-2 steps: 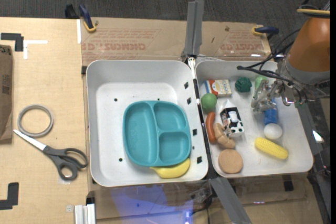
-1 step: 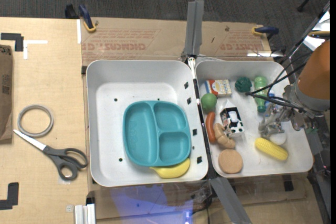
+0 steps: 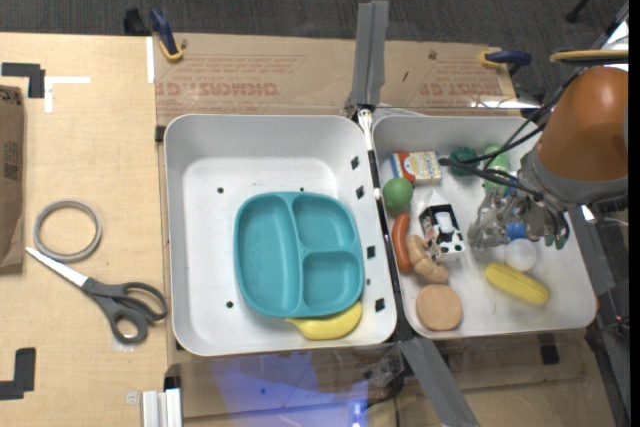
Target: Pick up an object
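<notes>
My gripper [image 3: 512,231] hangs low in the right bin [image 3: 570,310], below the orange band of the arm [image 3: 590,120]. It sits over a small blue and white item, just above a yellow corn cob [image 3: 517,283]. To its left lie a black and white box [image 3: 441,230], a green ball [image 3: 398,193], a red sausage [image 3: 402,240], a tan round cookie [image 3: 438,308] and a small carton [image 3: 418,166]. A green toy [image 3: 480,158] lies at the bin's back.
The left bin [image 3: 195,165] holds a teal divided plate [image 3: 300,253] with a yellow banana [image 3: 330,323] under its front edge. On the bench at left lie scissors [image 3: 105,295] and a tape roll [image 3: 67,229]. Cables run from the arm across the right bin's back.
</notes>
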### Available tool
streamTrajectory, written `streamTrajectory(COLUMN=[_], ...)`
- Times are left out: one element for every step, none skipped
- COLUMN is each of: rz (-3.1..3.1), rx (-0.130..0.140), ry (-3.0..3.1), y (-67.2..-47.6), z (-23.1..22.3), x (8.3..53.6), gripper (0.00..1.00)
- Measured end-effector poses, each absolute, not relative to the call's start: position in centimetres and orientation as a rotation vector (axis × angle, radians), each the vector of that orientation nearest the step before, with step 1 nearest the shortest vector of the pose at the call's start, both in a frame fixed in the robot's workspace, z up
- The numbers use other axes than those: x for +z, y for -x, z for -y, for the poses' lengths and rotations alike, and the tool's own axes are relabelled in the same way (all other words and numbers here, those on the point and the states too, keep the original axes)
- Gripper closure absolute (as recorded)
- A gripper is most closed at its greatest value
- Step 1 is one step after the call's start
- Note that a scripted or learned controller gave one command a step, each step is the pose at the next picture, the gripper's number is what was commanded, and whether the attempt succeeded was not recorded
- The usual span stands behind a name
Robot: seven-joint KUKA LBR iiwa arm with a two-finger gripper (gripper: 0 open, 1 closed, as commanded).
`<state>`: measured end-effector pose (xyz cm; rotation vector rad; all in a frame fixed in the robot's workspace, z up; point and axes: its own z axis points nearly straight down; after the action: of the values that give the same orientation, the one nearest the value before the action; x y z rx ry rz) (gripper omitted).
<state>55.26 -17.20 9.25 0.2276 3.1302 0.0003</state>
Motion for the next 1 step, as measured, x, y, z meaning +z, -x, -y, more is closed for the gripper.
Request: streamTrajectory(rz=[-3.115], rx=[0.000], ry=[-0.371], y=[-55.45], z=[17.23], x=[9.29], gripper=[0.00])
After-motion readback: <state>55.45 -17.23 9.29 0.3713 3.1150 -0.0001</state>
